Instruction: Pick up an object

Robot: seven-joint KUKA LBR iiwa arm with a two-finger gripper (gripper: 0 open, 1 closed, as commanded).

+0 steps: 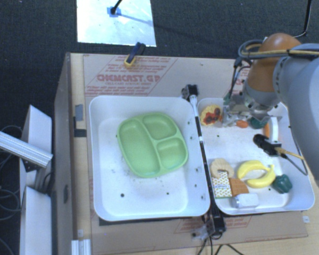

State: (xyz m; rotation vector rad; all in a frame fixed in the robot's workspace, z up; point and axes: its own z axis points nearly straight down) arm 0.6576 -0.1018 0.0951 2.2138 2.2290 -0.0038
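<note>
One "CHEMCAST GP" board (128,78) label

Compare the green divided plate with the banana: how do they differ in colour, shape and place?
The green divided plate is pale green, the banana yellow. The plate is flat with compartments, the banana curved. The plate lies in the left bin, the banana in the right bin. Both rest on white bin floors.

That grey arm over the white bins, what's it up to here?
The robot arm reaches in from the right and hangs over the far corner of the right bin, near a small dish of food. Its pincer is low among the toys there, but whether it has grabbed anything cannot be made out. A banana lies nearer the front. The left bin holds a green divided plate.
</note>
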